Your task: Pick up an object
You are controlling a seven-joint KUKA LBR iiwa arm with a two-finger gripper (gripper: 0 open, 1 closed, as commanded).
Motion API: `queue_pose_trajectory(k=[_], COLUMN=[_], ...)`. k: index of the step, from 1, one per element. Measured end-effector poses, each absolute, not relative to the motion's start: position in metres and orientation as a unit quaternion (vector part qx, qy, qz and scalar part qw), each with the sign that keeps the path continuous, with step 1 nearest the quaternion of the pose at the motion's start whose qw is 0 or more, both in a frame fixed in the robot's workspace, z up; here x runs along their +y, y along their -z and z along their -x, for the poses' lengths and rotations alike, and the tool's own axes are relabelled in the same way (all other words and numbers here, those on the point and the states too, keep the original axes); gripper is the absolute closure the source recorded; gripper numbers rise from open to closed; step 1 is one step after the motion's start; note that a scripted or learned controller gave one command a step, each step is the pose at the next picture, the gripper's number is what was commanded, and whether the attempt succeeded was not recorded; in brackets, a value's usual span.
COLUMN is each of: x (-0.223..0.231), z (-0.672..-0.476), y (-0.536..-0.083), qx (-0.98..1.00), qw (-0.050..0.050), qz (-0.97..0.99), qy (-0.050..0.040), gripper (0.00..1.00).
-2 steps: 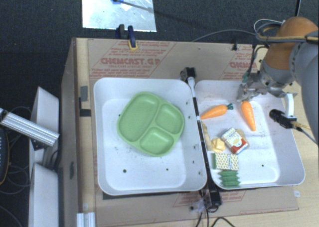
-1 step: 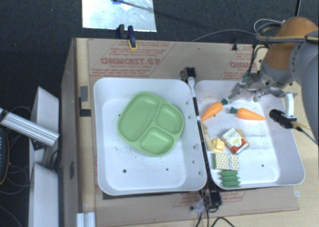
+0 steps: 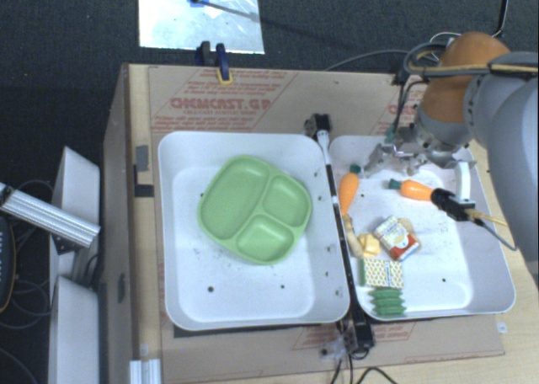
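Note:
My gripper [image 3: 394, 155] hangs over the back of the right bin [image 3: 488, 281], its fingers spread open with nothing between them. An orange carrot [image 3: 347, 192] with a green top lies just below and left of it, against the bin's left wall. A second carrot [image 3: 414, 190] lies just below and right of the gripper. Nearer the front are a red and white snack packet [image 3: 397, 237], a yellow cheese piece [image 3: 369, 245], a pale cracker pack [image 3: 383, 273] and green pea pods [image 3: 387, 301].
The left bin [image 3: 181, 290] holds a green divided plate [image 3: 255, 208]. A black divider with clamps [image 3: 320, 127] runs between the two bins. The grey arm [image 3: 497, 104] comes in from the right above the right bin's back corner.

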State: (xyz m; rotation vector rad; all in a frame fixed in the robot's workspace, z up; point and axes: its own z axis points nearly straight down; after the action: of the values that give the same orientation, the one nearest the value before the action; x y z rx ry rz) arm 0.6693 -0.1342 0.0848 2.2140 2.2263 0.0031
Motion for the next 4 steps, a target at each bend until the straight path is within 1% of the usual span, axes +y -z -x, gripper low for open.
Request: queue_pose_trajectory(k=[1,2,3,4], x=[-0.140,-0.140,-0.140,-0.103], z=[-0.669,-0.670,-0.670,-0.669], y=[-0.085,-0.097,-0.096,-0.085], qx=[0.708,0.708,0.708,0.709], qw=[0.001,0.003,0.003,0.001], qz=[-0.706,-0.706,-0.706,-0.705], qy=[-0.0009,-0.0018,-0.0017,-0.0007], gripper=[0.00,1.00,0.00,0.00])
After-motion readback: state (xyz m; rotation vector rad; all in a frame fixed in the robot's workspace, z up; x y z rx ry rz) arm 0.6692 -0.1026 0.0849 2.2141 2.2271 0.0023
